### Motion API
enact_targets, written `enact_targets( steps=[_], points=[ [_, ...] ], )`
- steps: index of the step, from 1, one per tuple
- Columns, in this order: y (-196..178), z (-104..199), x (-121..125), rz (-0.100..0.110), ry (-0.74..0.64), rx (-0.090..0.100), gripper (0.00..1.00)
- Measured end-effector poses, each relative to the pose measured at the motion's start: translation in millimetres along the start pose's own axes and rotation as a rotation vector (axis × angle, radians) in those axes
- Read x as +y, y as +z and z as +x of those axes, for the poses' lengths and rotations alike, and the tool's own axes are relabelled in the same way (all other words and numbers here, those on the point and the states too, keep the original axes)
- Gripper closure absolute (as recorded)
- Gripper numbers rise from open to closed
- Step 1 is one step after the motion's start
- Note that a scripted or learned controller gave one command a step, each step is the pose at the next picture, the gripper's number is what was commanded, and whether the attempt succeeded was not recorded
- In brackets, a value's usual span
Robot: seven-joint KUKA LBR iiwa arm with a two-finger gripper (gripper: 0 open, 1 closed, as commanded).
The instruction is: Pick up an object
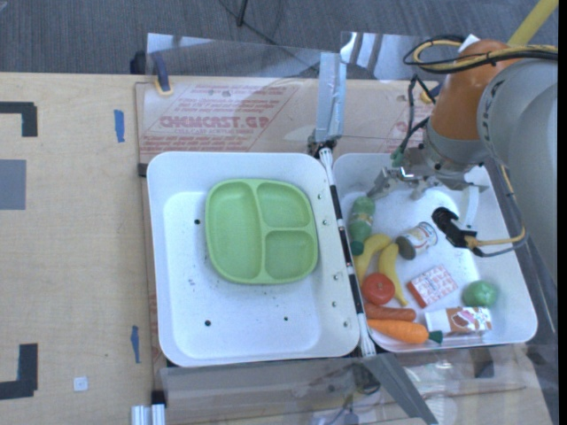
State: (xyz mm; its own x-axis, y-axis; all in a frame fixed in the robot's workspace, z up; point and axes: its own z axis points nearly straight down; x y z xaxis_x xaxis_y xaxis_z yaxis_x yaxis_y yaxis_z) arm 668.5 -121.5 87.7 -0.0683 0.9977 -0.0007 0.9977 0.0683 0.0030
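The two-finger gripper [423,184] hangs over the back of the right-hand shallow white bin [523,312], at about one o'clock in the view; whether it is spread or closed I cannot tell, and nothing shows in its grasp. Candidates lie toward six o'clock of it: a small silver tin can [419,239]; a yellow plastic banana [383,257]; a red toy tomato [379,288]; an orange carrot [399,330]. At nine o'clock, the left bin [173,264] holds a green divided plate [261,231]. The pick looks not yet made; descent, closing and lift remain.

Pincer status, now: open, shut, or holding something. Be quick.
Pincer: cannot be told; it sits above the right bin, nothing visibly held.
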Motion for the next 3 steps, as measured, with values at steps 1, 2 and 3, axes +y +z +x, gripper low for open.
enact_targets(
  steps=[1, 2, 3],
  points=[
    [-1.6, 9.1, -59.0, -0.005, -0.131, -0.001, 0.00],
    [-42.6, 0.2, -37.1, -0.001, -0.014, -0.001, 0.00],
    [-1.2, -35.8, -85.1, -0.005, -0.100, -0.003, 0.00]
  ],
)
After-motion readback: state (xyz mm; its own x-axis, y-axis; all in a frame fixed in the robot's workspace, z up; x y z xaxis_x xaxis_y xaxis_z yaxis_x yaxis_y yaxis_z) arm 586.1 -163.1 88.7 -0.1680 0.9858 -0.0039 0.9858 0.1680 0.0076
